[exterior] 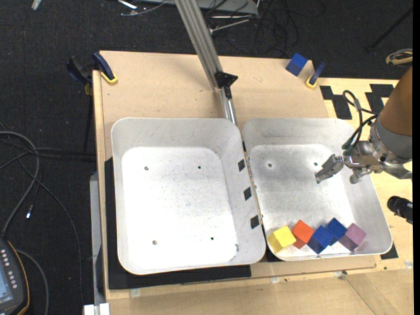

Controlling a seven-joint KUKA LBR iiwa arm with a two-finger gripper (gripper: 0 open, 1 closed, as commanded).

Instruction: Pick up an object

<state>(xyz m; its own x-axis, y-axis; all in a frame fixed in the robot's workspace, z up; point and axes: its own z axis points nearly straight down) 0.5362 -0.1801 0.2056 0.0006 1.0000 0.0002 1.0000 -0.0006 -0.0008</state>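
Observation:
Four small blocks lie in a row along the near edge of the right bin (289,136): a yellow block (283,238), an orange block (302,232), a blue block (327,235) and a purple block (354,236). My gripper (340,173) hangs over the right side of that bin, farther back than the blocks and apart from them. Its two fingers stand open with nothing between them. One finger (326,169) points left and down toward the bin floor.
The left bin (131,133) sits beside the right one, their rims meeting at the middle. A blue cube (296,63) rests on the bench at the back right, next to a clamp (314,75). A metal pole (200,35) slants over the bench's back.

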